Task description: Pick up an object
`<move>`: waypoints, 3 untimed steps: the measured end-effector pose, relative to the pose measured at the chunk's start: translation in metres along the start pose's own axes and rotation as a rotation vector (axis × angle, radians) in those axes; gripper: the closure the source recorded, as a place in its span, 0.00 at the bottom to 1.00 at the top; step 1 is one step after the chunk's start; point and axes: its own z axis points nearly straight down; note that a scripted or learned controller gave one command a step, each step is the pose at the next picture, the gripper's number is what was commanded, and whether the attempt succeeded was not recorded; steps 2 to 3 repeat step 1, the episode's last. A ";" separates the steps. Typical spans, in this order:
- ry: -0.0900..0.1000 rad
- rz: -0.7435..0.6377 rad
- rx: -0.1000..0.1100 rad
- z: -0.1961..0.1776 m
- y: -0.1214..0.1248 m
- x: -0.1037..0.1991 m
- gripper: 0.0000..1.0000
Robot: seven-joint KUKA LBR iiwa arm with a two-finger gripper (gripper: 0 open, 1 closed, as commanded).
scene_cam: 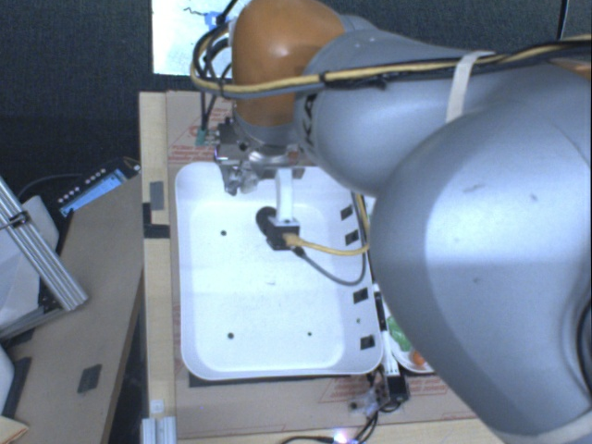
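Note:
My gripper (pixel 237 179) hangs low over the far left part of the left white bin (pixel 208 331), just inside its back rim. The orange band of the wrist (pixel 275 49) sits right above it. A sliver of the right bin (pixel 400 363) shows beneath the arm, with a green and orange object (pixel 405 341) lying at its near left edge. The grey arm hides most of that bin.
The big grey arm links (pixel 462 211) cover the right half of the view. The bins rest on a cardboard-coloured bench (pixel 155 276). Aluminium framing (pixel 37 257) and a blue-striped device (pixel 92 188) stand off to the left, outside the bench.

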 end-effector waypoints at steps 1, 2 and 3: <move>-0.001 0.003 0.001 -0.029 0.034 -0.003 1.00; -0.001 0.003 0.001 -0.029 0.034 -0.003 1.00; -0.001 0.003 0.001 -0.029 0.034 -0.003 1.00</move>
